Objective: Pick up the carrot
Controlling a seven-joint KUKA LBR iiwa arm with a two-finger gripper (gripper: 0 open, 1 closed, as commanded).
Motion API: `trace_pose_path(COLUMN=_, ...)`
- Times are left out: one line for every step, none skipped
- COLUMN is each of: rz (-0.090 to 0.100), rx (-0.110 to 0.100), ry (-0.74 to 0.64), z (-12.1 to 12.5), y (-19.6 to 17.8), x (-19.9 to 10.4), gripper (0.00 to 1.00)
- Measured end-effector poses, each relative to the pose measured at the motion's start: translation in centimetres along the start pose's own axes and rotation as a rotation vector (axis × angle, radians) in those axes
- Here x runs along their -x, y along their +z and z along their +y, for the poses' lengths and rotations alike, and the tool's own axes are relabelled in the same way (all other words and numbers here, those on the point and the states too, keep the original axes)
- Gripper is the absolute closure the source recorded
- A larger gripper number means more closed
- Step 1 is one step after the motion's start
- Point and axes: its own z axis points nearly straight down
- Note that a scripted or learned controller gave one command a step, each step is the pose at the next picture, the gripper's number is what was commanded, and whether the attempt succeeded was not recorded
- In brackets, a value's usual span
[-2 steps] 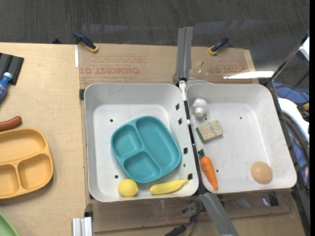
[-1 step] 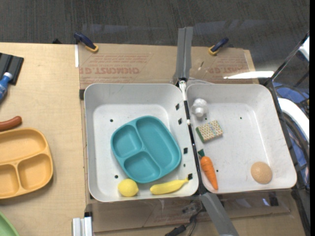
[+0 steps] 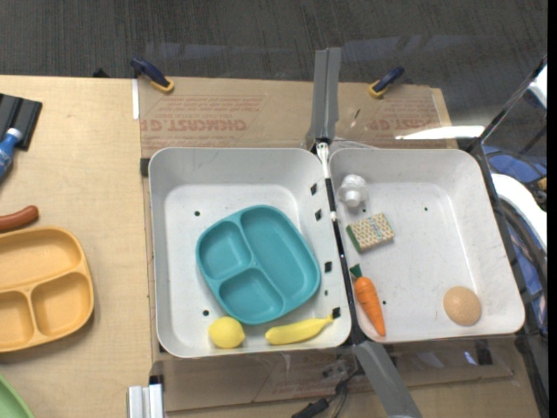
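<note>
Carrot [image 3: 369, 304] in right bin [image 3: 487, 233], against left wall; egg [image 3: 462, 306] nearby.

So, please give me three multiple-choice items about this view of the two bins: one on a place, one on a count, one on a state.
1. Where does the carrot lie?
A. In the right bin, near its left wall
B. On the teal plate
C. On the bench, outside both bins

2. How many compartments does the teal divided plate in the left bin have?
A. Two
B. Three
C. Five

3. How does the egg stand to the carrot?
A. It rests on it
B. It touches its tip
C. It lies apart from it

Key: 1 A, the carrot lies along the right bin's left wall. 2 B, three hollows show. 3 C, bare bin floor separates them.
</note>
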Motion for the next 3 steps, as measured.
trace_pose_path(rz=0.0, rx=-0.001, ry=0.001, z=-0.1, y=1.6, x=-0.2, gripper=1.0)
trace_pose_path(rz=0.001, rx=0.0, ry=-0.005, z=-1.1, y=1.3, x=-1.4, gripper=1.0)
trace_pose_path(rz=0.002, rx=0.002, ry=-0.002, z=0.0, y=-8.8, x=0.0, gripper=1.0)
